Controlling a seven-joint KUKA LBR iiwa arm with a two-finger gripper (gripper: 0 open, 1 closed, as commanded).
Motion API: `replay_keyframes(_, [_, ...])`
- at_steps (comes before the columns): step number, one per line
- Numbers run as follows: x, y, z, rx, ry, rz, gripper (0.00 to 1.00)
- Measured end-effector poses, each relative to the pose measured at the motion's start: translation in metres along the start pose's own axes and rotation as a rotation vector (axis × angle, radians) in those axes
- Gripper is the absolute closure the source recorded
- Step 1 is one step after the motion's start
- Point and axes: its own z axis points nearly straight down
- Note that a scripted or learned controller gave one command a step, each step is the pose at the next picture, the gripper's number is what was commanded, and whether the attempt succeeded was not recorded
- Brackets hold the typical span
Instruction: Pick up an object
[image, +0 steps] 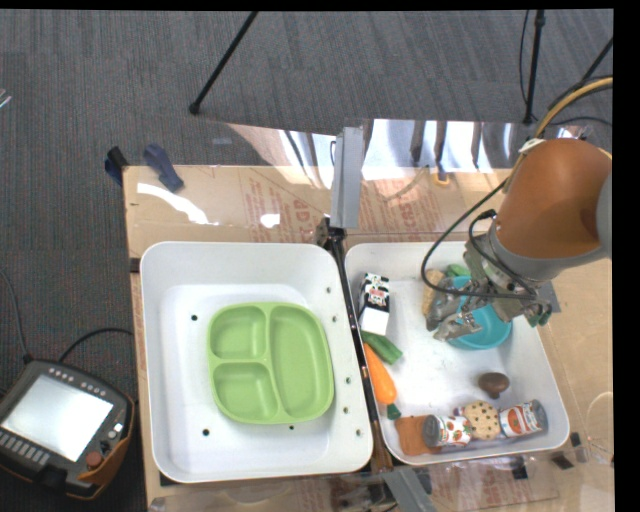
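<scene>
Hovering low over the right bin (556, 395), pincer (458, 322) poised above the blue bowl (487, 330), likely lining up a grasp; finger state impossible to tell. Green tray (270, 362) alone in left bin (180, 290).

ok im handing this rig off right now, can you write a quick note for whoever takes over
Gripper: low in the right bin, over the blue bowl; nothing seen between its fingers.
Right bin also holds a milk carton, carrot, brown nut-like piece, two cans and a cookie.
Left bin holds the green divided plate.
Done: no pick visible.
Left: grasp and lift one object.
</scene>
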Motion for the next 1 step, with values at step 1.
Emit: replay_keyframes(1, [-0.0051,-0.0458,-0.0617,0.001,0.000,0.267,1.00])
